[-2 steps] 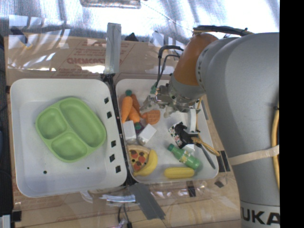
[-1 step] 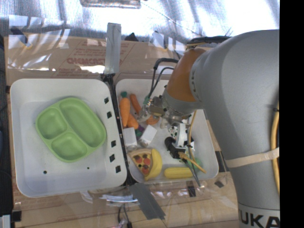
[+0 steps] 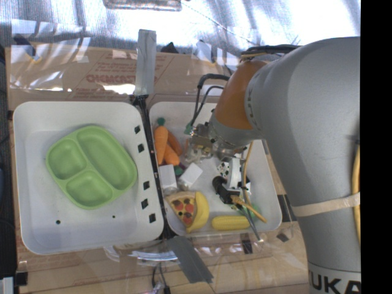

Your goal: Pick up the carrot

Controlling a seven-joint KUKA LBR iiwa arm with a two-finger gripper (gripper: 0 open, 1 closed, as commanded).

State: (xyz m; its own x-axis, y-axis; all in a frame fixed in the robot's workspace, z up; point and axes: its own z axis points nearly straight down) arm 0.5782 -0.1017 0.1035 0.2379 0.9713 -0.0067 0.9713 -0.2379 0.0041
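My arm (image 3: 312,133) is bulky smooth grey with an orange band (image 3: 236,103), black cables, and KUKA lettering (image 3: 331,282).

Sunlit cardboard sheet (image 3: 92,72) lies behind the bench.

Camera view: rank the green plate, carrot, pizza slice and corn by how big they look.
1. green plate, clearly largest
2. carrot
3. pizza slice and corn: too alike to rank

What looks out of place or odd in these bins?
Nothing spilled or damaged. The plate lies flat in the left bin; the carrot, pizza slice and banana are heaped loosely in the right bin.
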